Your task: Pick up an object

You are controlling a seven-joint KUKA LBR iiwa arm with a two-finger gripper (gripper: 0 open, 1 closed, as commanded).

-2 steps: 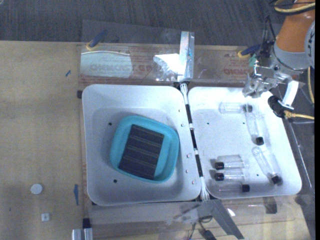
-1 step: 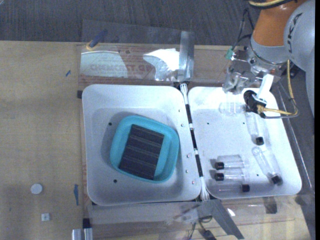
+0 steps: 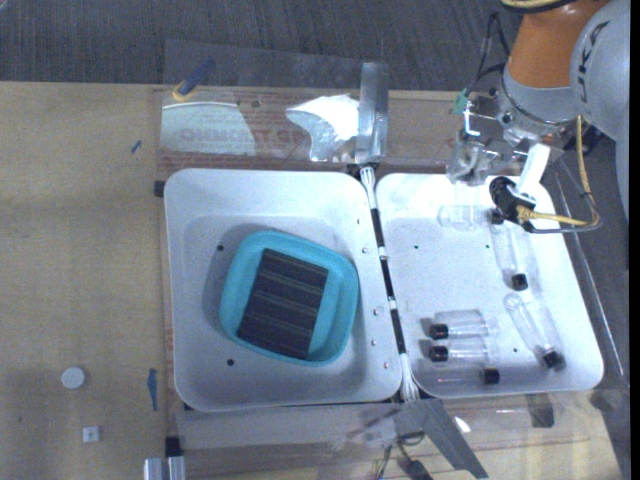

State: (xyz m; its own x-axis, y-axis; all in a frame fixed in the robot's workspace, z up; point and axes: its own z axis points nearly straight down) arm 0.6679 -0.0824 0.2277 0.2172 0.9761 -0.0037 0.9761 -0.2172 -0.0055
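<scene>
The right bin [image 3: 560, 258] holds several clear tubes with black caps. One tube [image 3: 507, 251] lies along the right side, another [image 3: 531, 326] sits below it, and three more [image 3: 459, 348] are grouped near the front. A small clear piece [image 3: 455, 215] rests near the back of this bin. My gripper [image 3: 467, 165] hangs over the bin's back edge, just above that clear piece, with the orange band of the arm [image 3: 552, 23] behind it. In the left bin [image 3: 190, 208] a blue tray [image 3: 338, 298] carries a dark ridged block [image 3: 285, 302].
A metal divider [image 3: 385, 278] runs between the two bins. Behind the left bin lie clear plastic sheets and a metal post [image 3: 372, 108]. Yellow and black cables [image 3: 545, 218] hang from the wrist over the right bin's back right corner.
</scene>
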